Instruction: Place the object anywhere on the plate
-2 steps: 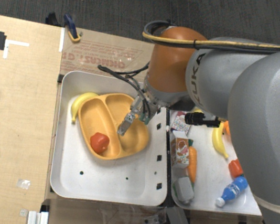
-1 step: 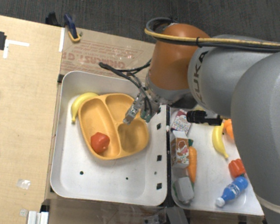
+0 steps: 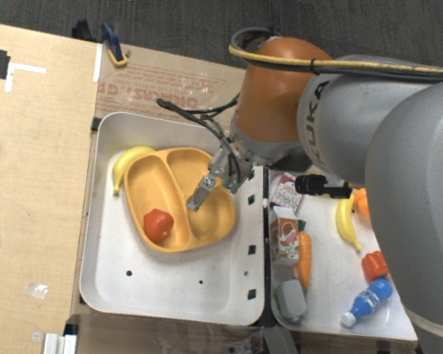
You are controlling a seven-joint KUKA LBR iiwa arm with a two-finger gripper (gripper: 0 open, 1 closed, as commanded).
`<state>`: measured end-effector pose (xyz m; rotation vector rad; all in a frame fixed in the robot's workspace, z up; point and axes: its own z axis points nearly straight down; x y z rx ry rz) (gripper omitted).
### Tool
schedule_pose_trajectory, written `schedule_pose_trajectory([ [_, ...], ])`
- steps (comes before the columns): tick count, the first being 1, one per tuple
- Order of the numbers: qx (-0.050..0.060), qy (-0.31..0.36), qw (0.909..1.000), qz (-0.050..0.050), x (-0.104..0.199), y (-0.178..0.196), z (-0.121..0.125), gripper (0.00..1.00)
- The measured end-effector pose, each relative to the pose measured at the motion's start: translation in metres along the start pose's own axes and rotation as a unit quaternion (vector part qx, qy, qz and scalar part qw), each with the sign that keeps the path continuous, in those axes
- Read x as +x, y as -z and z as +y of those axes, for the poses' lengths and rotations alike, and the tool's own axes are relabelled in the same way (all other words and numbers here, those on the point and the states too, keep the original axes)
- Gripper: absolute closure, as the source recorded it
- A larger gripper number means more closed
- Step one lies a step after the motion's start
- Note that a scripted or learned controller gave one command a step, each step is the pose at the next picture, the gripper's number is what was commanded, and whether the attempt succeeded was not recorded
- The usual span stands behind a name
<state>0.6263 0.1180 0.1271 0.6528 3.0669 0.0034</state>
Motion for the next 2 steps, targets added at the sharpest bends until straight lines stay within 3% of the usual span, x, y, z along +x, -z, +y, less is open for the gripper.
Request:
schedule_pose_trajectory([
  [1,-0.001,-0.001,1.0,-0.001,-0.0012,0.0095,-0.0001,1.0],
  [2,-0.001,-0.001,1.0,-0.001,-0.0012,0.0094,-0.0002,0.0],
])
